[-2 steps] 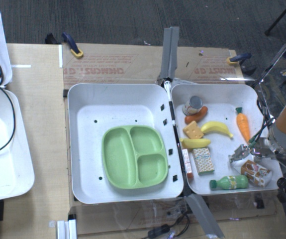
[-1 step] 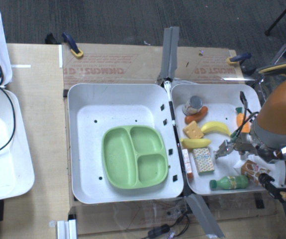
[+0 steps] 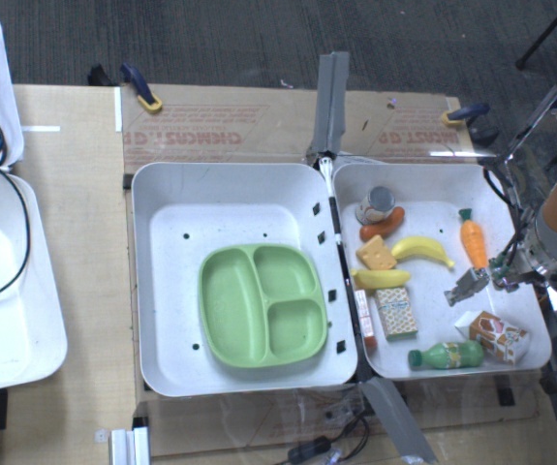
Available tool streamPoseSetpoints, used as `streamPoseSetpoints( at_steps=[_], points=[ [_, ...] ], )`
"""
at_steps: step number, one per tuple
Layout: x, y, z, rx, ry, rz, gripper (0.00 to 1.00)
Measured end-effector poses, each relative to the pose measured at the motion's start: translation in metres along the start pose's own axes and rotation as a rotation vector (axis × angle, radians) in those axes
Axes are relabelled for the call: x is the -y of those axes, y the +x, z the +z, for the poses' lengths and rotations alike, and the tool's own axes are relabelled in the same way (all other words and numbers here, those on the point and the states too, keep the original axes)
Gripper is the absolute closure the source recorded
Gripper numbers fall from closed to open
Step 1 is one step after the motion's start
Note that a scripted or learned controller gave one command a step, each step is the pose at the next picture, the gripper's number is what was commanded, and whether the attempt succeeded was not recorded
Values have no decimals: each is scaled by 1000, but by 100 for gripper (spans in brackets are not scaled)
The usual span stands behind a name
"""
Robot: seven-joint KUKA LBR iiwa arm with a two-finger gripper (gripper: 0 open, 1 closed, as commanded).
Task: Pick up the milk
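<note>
Gripper point(image 3: 468, 286) open, empty — above milk point(image 3: 498, 335), not touching.

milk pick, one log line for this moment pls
phase: approach | hand: above right bin, holding nothing | milk: lying at bin's near right, beside green bottle

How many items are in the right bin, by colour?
Yellow: 3, banana, cheese wedge, yellow block
Orange: 2, carrot, sausage
Green: 1, bottle
Grey: 1, can
Patterned cartons: 2, milk, speckled box
Total: 9
</note>
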State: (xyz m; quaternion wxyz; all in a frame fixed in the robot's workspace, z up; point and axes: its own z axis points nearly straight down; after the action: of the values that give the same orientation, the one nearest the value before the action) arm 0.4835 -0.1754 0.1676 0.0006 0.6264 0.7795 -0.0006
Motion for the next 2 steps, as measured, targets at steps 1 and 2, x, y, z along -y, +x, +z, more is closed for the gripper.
streamPoseSetpoints(
  at_steps=[1, 2],
  points=[
    [14, -41, 76, -6, -1, -83, 0],
    [14, -41, 76, -6, -1, -71, 0]
  ],
)
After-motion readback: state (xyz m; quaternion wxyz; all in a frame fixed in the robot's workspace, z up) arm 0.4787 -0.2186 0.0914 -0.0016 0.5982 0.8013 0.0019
